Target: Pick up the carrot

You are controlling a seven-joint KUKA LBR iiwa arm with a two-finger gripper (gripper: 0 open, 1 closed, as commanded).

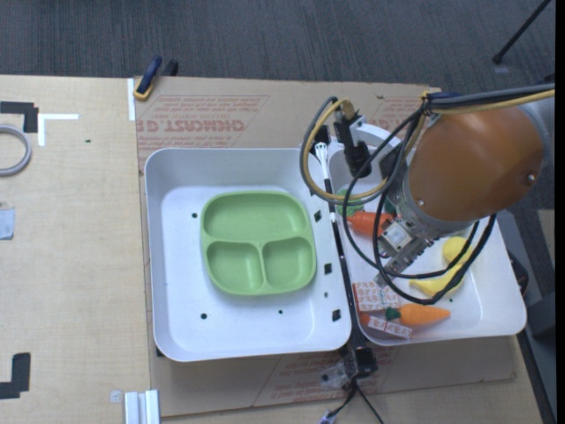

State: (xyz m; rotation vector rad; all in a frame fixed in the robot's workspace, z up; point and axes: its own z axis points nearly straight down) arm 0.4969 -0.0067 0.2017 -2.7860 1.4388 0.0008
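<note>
The carrot [422,314] lies at the near edge of the right bin [503,312], beside a small box [374,295]. The arm's orange band [472,162] hides the gripper, so its grip cannot be told.

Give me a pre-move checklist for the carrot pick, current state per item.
1. Target located: ok. Orange toy carrot with green top lies near the front edge of the right white plastic bin.
2. Lookalike ruled out: not ok. A second orange carrot-like piece sits partly under the grey arm with the orange band.
3. Pincer state: cannot tell; the arm hides it.
4. Carrot held: not ok; it lies free in the bin.
5. Clutter by target: not ok. A yellow banana-shaped toy and a red-and-white printed packet lie close to it.
6. Green three-compartment plate in the left white bin: ok, away from the target.
</note>
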